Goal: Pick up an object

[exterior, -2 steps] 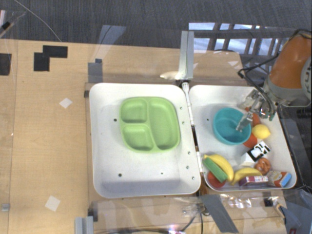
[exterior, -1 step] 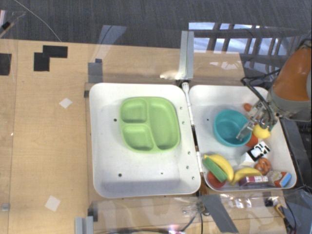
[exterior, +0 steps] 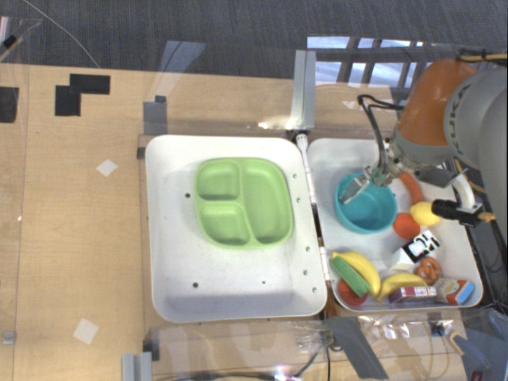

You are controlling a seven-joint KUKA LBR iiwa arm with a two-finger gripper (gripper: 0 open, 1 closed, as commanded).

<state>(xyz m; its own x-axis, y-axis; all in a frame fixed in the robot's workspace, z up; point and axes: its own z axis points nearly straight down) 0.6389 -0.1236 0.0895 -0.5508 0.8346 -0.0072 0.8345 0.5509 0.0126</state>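
Observation:
My gripper [exterior: 370, 183] hangs low in the right bin [exterior: 327, 165], over the far rim of a teal bowl [exterior: 367, 209]. Whether it touches the rim or has hold of it I cannot make out. The grey arm with its orange band [exterior: 432, 101] comes in from the upper right. Just right of the bowl lie an orange carrot-shaped piece [exterior: 410, 187], a yellow lemon [exterior: 425, 211] and a red tomato [exterior: 406, 226].
A green divided plate [exterior: 242, 202] sits in the left bin [exterior: 171, 284]. Along the right bin's front edge lie two bananas [exterior: 361, 267], a maroon box [exterior: 417, 294], a black-and-white cube [exterior: 421, 246] and small red items. A cable loops beside the wrist.

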